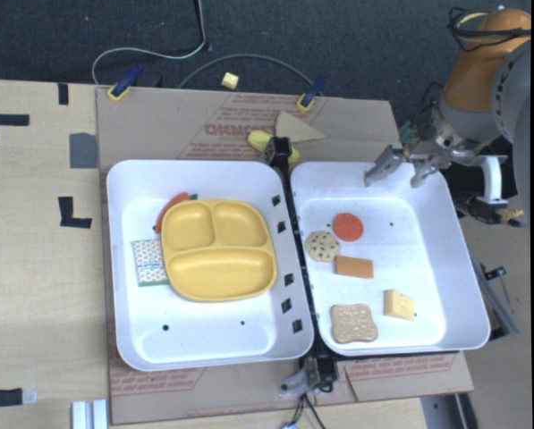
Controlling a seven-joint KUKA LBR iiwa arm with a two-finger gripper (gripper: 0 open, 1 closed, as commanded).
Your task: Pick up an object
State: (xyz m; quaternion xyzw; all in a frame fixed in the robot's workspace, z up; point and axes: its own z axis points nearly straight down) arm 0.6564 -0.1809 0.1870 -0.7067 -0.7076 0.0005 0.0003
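Single fixed camera above the bench, looking down aslant, both white bins (123,239) in frame

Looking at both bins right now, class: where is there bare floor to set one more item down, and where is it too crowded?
Left bin: bare floor along the near edge, below the yellow tray. Right bin: bare floor at the far end, between the gripper and the red disc. Crowded: around the cookie, orange block, toast and cheese.
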